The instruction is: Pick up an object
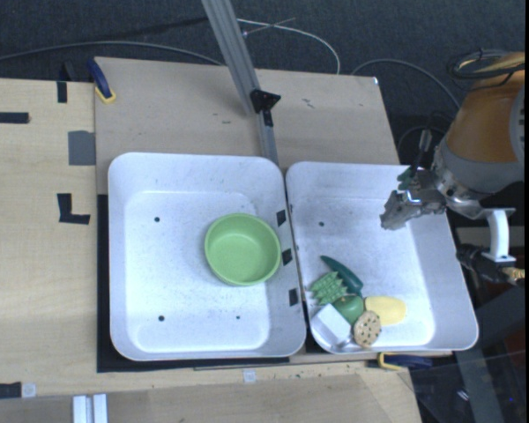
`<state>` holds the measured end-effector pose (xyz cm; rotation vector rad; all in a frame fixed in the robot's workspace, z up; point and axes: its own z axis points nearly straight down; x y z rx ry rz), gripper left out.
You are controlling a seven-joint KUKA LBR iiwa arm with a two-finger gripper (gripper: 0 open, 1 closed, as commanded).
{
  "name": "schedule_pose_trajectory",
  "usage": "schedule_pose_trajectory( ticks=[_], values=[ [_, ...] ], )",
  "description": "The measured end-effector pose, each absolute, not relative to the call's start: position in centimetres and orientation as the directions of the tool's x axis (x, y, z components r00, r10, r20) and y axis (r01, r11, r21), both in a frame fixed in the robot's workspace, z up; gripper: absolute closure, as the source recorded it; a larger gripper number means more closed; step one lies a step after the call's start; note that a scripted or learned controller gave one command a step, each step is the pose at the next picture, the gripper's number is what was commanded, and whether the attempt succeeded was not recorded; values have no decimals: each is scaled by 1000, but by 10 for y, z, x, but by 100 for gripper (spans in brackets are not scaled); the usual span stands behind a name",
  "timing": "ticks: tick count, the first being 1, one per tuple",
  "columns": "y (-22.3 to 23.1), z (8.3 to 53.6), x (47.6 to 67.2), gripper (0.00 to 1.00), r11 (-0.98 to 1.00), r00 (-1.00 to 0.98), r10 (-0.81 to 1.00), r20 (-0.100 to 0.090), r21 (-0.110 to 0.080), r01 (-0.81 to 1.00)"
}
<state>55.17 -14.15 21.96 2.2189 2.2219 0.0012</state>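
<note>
We list small toys (348,305), green, yellow and tan, heaped in the right bin's (423,263) near corner. The hand (397,213) hangs above that bin's far side; we cannot tell its grip.

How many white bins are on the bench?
2: the left bin holds a green bowl; the right bin holds a pile of small things, under the gripper.

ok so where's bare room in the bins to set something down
Left bin: bare floor all around the green bowl. Right bin: top half bare, up to the gripper at its right wall. Crowded: the toy pile at the right bin's bottom.
</note>
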Motion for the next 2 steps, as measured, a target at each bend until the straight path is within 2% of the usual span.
schedule_pose_trajectory(
  ticks=[1, 2],
  values=[
    [-83, 213, 563, 100, 7, -7, 1000, 2, -2, 1000],
    [-31, 211, 559, 100, 6, -6, 1000, 2, -3, 1000]
  ],
)
